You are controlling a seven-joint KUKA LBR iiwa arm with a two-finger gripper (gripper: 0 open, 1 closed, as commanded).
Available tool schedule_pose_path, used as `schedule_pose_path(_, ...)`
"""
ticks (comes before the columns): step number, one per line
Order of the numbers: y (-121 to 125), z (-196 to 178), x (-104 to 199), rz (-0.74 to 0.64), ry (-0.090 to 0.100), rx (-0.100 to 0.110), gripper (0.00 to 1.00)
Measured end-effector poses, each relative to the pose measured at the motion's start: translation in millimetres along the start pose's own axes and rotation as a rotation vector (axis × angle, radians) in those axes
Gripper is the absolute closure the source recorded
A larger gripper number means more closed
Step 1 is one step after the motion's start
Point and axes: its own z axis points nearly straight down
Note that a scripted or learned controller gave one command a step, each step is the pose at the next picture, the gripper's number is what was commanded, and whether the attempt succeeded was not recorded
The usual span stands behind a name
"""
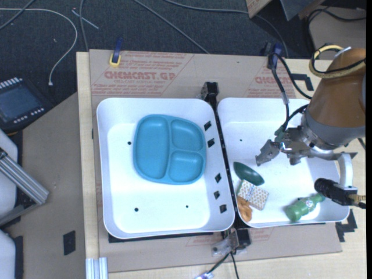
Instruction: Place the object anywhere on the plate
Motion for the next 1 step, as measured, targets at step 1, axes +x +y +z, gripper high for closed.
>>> schedule_pose_path(1, 3.6, 44.9, -4.6, 0.001, 0.0, -0.001, 0.0)
